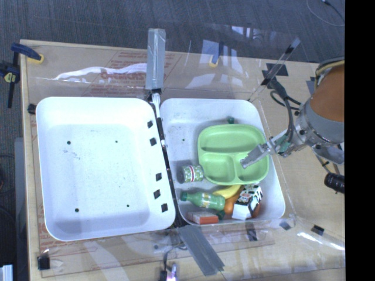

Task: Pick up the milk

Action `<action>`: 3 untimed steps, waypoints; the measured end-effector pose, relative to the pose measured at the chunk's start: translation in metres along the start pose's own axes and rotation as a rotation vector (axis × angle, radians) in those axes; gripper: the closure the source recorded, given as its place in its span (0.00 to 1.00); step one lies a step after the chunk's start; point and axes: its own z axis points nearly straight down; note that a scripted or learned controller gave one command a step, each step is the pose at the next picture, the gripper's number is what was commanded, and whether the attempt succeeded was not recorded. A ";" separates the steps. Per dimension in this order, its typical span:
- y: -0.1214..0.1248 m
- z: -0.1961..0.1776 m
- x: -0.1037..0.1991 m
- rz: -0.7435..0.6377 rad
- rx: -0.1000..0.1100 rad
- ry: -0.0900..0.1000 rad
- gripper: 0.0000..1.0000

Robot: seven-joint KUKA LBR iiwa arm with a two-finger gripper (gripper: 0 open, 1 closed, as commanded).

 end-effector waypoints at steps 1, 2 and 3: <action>0.003 -0.151 0.009 -0.132 -0.001 -0.001 0.00; 0.004 -0.162 0.008 -0.136 -0.002 -0.004 1.00; 0.006 -0.150 0.017 -0.221 -0.001 0.001 1.00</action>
